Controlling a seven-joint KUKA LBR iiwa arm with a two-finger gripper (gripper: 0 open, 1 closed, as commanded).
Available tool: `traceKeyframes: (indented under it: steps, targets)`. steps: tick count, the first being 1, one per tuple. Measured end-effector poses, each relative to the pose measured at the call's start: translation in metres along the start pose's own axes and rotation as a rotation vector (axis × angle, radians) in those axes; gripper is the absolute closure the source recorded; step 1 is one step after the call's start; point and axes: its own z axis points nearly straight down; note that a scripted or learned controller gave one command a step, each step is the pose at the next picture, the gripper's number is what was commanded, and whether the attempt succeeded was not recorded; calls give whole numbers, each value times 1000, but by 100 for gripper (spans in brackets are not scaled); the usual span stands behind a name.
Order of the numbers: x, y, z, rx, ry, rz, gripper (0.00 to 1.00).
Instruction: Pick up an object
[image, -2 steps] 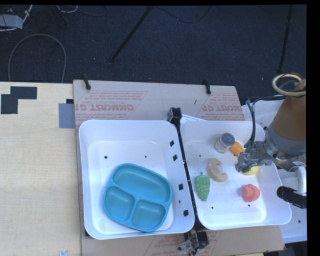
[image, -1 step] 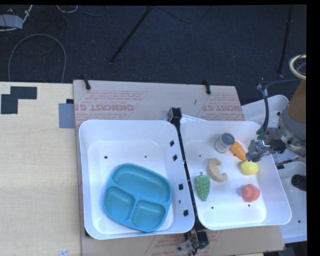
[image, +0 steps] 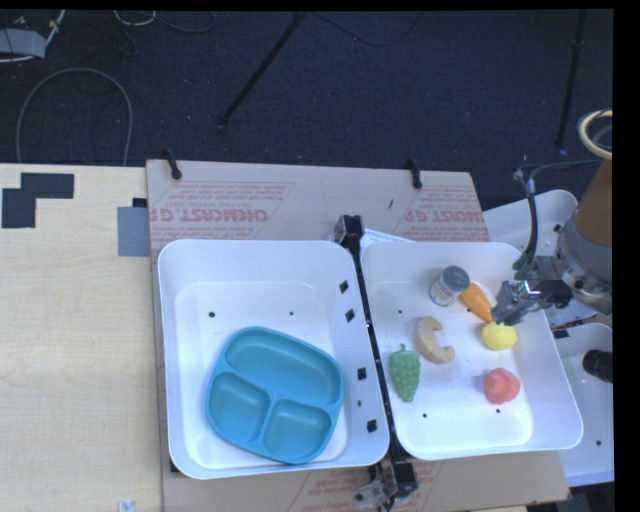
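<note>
The claw (image: 512, 303) sits at the right side of the frame, low over the right white plastic bin (image: 440, 442), its tip just above a small yellow lemon-shaped toy (image: 499, 336) — whether its fingers are parted or closed I cannot tell. Just left of it lie an orange plastic carrot (image: 476, 299) and a small grey-lidded tin can (image: 449, 285). Further left rest a tan curved piece (image: 433, 340) and a green grape bunch (image: 404, 373); a red round toy (image: 502, 385) lies below. The left white bin (image: 185, 300) holds a blue divided plate (image: 274, 394).
</note>
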Motion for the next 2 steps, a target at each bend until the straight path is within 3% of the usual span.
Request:
traceKeyframes:
  steps: [2]
  targets:
    - [111,19,10,1,1,-4,100]
